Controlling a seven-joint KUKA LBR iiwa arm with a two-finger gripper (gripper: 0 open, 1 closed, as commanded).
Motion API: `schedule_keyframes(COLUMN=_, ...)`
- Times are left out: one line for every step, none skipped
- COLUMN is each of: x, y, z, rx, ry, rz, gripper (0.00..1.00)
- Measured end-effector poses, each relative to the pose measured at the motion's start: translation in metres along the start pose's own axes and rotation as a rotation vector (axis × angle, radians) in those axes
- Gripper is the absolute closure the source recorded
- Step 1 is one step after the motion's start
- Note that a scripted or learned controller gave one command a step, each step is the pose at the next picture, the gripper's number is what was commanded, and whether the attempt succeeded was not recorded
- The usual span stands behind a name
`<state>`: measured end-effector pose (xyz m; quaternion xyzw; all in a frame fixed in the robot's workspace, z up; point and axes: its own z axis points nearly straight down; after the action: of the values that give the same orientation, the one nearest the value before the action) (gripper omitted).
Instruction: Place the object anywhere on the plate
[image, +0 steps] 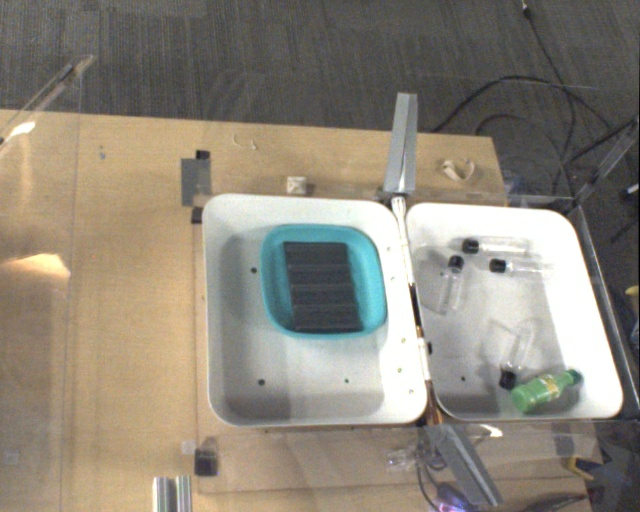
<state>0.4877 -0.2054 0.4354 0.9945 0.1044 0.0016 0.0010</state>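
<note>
Teal plate is seen in the left bin; a green bottle is seen lying in the right bin. The pincer's state cannot be told.

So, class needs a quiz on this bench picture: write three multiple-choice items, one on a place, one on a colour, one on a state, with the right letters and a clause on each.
1. Where is the plate?
A. in the left bin
B. in the right bin
C. on the bare bench

2. What colour is the plate's rim?
A. red
B. teal
C. yellow

3. How does the green bottle stand?
A. upright on the plate
B. upright in the left bin
C. lying on its side in the right bin

Answers:
1 A, the plate sits inside the left bin.
2 B, its rim is teal around a dark ridged middle.
3 C, the green bottle lies flat near the front of the right bin, among clear vials.
</note>
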Motion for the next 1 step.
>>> schedule_keyframes(x=-0.0001, y=0.0001, z=0.0001, rx=0.0, ry=-0.001, rz=0.0, gripper=0.0)
